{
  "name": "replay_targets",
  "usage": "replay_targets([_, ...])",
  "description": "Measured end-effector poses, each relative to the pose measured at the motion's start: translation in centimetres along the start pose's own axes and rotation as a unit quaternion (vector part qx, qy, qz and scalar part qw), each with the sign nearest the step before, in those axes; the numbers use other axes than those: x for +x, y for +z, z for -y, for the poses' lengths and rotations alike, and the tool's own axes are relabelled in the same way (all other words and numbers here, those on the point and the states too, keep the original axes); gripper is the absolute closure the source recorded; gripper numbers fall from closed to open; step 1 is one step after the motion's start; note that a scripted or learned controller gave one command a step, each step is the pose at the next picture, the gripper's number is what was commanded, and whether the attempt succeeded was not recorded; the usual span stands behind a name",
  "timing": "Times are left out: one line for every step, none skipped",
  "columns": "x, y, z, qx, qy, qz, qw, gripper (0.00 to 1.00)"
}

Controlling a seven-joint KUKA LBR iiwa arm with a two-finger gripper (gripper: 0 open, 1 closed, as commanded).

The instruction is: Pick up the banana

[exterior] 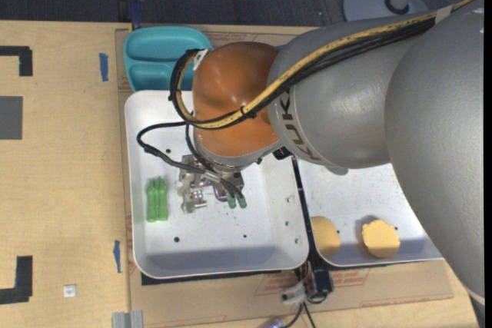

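- The gripper (212,193) hangs low over the middle of the left bin (231,246), nothing visibly in it (whether it is released or clenched, I cannot tell).
- The left bin also holds a green piece (157,200), just left of the gripper and apart from it.
- The right bin (357,184) holds two yellow lumps at its near edge: a left lump (324,234) by the dividing wall and a right lump (380,238).
- I cannot tell which is the banana, as neither shows a long curved shape. It is probably one of them, so well right of the gripper.
- Likely handling: light, smooth and a little slippery (probably a toy). Best taken across the narrow middle, not by the ends.
- A teal tub (163,57) sits on the surface beyond the left bin.
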State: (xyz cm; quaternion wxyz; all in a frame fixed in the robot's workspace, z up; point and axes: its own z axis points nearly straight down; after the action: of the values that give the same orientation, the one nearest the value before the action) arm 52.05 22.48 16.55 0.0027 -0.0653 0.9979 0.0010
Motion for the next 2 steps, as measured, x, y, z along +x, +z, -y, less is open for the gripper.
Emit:
replay_targets([3.38,7.59,-0.53,-0.001,-0.188,0.003,0.9822,1.00])
replay_targets([3.42,7.71,-0.53,-0.001,-0.188,0.002,0.9822,0.00])
